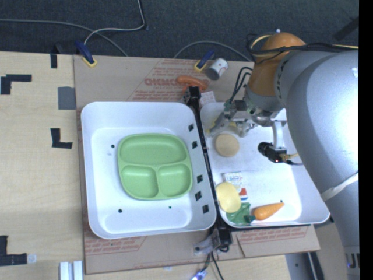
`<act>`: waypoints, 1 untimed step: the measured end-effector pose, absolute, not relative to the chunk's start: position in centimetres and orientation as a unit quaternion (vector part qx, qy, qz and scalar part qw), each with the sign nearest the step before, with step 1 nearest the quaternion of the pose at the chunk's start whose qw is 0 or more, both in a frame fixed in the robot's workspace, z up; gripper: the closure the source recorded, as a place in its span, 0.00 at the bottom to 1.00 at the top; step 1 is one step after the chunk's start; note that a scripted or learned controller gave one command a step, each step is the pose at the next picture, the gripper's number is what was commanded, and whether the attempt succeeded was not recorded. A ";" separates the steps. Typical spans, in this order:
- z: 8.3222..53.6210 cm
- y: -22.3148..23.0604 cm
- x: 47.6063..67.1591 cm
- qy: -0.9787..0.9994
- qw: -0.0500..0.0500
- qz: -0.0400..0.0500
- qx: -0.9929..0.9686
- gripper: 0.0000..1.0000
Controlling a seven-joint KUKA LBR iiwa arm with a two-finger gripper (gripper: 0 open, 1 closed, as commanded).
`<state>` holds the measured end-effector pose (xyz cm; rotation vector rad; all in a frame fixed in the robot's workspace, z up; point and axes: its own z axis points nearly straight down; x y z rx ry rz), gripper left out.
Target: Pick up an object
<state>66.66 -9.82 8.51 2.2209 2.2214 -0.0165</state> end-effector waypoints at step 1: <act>8.6 -9.8 64.7 0.708 0.001 -0.001 0.706 0.00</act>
